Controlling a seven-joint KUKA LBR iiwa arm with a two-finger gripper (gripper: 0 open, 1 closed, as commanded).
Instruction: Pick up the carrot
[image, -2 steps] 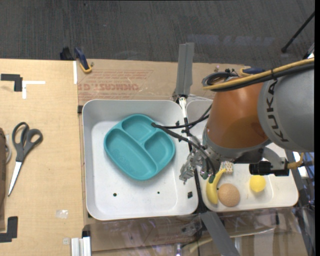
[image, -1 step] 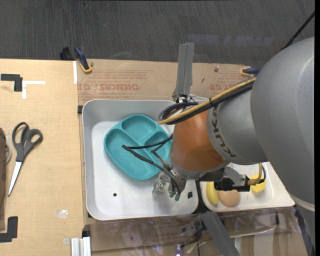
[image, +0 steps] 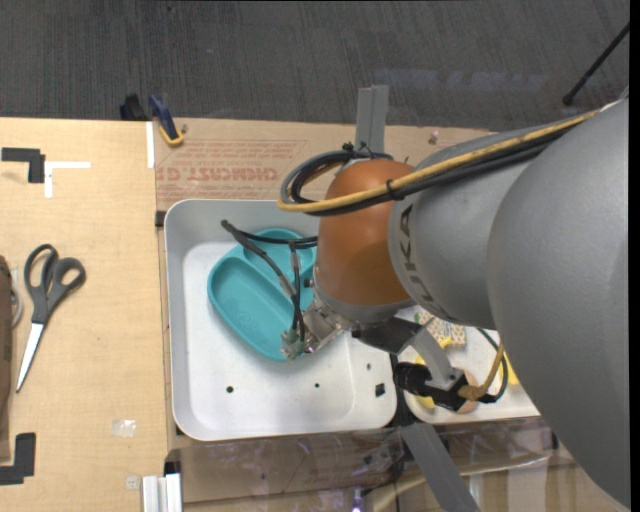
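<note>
Teal dish (image: 248, 300) lies in the left bin (image: 190, 330) just left of the gripper (image: 296, 342), whose grip I cannot tell; I cannot make out the carrot behind the arm (image: 480, 250).

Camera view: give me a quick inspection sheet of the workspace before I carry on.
Surface: white bin on a tan bench.
Job's things: carrot cannot be made out; the arm covers much of the bins.
Clutter: teal dish in the bin; scissors on the bench.
Grippers: gripper low at the teal dish's near edge; finger state unclear.
Cables: black and yellow cable looped over the orange band.
Surroundings: cardboard sheet behind the bin.
</note>
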